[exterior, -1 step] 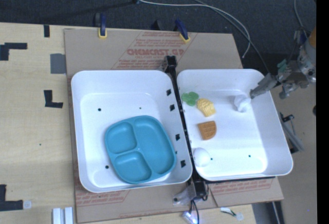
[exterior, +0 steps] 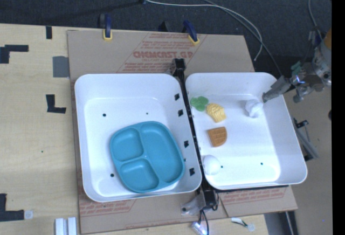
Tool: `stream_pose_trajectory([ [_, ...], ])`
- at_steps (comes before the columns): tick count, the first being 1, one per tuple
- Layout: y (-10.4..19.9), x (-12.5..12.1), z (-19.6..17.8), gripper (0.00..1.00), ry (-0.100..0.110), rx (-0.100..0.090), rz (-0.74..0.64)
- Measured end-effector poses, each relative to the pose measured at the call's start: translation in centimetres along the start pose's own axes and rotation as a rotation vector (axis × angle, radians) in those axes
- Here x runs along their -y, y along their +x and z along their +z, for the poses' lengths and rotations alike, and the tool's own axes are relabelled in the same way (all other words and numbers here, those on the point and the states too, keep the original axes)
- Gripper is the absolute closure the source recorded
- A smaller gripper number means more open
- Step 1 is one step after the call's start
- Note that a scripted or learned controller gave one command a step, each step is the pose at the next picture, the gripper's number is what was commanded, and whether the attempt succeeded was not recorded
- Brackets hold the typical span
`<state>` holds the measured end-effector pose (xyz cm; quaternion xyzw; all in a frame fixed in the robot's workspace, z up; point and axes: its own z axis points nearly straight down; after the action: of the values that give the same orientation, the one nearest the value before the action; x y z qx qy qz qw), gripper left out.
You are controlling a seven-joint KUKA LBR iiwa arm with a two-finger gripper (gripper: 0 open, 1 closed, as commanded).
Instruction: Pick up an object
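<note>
Camera view: one blue tray [exterior: 146, 157], five small items, gripper [exterior: 268, 96] whose state I cannot tell.

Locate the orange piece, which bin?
In the camera view, the orange piece lies in the right bin, in its left half near the divider, just below the yellow piece and above a white object.

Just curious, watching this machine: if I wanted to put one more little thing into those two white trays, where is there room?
Left bin: bare floor along the far side, beyond the blue plate. Right bin: open floor in its near right part, past the orange piece. Crowded: its far left, where the green piece and yellow piece sit together, and near the gripper.
</note>
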<state>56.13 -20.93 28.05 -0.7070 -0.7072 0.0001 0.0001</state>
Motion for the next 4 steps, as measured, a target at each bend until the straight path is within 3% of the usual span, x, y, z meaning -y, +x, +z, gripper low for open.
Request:
stream_pose_trajectory([
  [3, 0.4, -2.3, 14.4, 0.00, 0.004, -0.001, 0.000],
  [4, 0.4, -2.4, 13.2, 1.00, 0.000, 0.000, -0.001],
])
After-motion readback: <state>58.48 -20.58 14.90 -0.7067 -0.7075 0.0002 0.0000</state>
